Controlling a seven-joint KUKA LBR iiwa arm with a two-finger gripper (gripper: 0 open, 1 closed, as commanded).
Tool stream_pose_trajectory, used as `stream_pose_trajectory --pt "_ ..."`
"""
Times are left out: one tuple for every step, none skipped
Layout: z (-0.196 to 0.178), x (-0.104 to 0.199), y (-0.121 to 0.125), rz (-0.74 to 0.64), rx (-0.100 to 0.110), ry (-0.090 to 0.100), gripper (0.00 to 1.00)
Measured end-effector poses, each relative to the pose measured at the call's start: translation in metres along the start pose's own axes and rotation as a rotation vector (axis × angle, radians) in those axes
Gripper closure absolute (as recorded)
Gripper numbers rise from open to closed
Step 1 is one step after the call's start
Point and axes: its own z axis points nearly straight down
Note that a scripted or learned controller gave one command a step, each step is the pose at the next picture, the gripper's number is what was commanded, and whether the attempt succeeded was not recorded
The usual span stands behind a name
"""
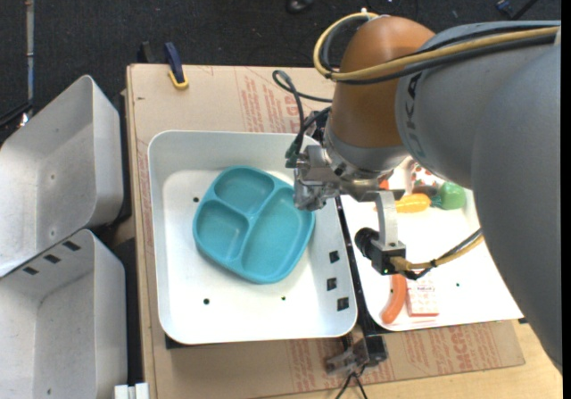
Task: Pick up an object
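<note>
A teal divided plate [252, 226] lies in the left white bin [178, 295], turned at an angle, with one long compartment and two smaller ones. My gripper [306, 195] hangs over the plate's upper right rim, under the orange wrist band [379, 76]. Its tips seem to sit at the plate's edge. In the right bin [464, 295] lie an orange piece [412, 203], a green piece [452, 196] and an orange carrot-like piece [393, 303], partly hidden by the arm.
The grey arm [500, 147] covers most of the right bin. A black bracket [379, 250] with cables hangs below the wrist. Two white containers [53, 174] stand off the bench to the left. A yellow-tipped clamp [176, 67] sits at the cardboard's back edge.
</note>
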Motion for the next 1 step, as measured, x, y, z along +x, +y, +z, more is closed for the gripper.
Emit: stream_pose_trajectory --pt "0.0053 -0.0002 -0.0040 0.003 0.004 -0.001 1.00"
